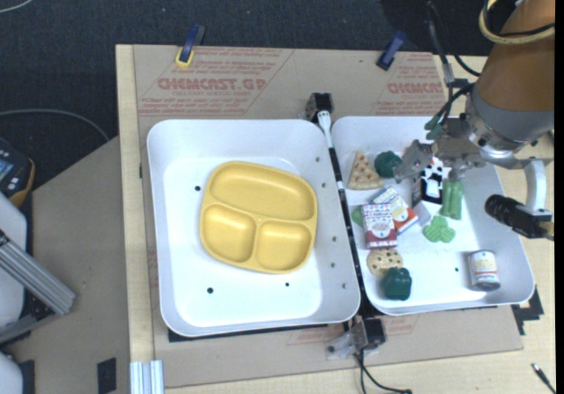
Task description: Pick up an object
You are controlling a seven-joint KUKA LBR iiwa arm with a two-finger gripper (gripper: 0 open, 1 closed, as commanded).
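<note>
A cluster of small toy foods [397, 220] is seen in the right bin [507, 282], with the gripper [434, 174] poised just above its upper edge. Whether the pincer is open or closed cannot be told. An approach appears to be in hand; a descent onto one piece would be called for next. "CHEMCAST" is read on the board [211, 82]. A yellow divided tray [257, 216] lies in the left bin [176, 207]

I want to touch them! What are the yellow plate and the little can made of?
The yellow plate looks like smooth plastic: one even colour, soft shine, rounded moulded compartments. The little can looks like metal or toy plastic with a paper-like label; it is too small to tell which.
</note>
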